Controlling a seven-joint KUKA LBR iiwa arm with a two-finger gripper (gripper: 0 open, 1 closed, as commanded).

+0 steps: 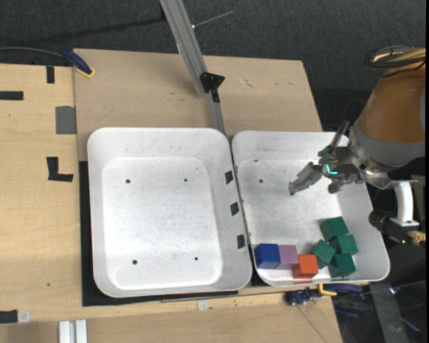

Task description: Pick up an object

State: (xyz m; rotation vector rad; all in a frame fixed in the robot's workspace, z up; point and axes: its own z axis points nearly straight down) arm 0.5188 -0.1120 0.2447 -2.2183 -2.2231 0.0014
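Pincer (309, 179): above right bin (272, 152), nothing between fingers; spread cannot be told. Blocks: blue (267, 254), purple (288, 254), orange (307, 264), green (335, 229), clustered at near edge. Step: approach. Next: reposition over one block, descend.

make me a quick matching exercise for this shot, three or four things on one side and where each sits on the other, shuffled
Things:
1. blue block
2. orange block
3. gripper
4. left bin

Places:
A. above the right bin's bare middle
B. against the right bin's near-left corner
C. beside the right bin, holding no blocks
D. by the near wall, right of the purple block

Pairs: 1-B, 2-D, 3-A, 4-C
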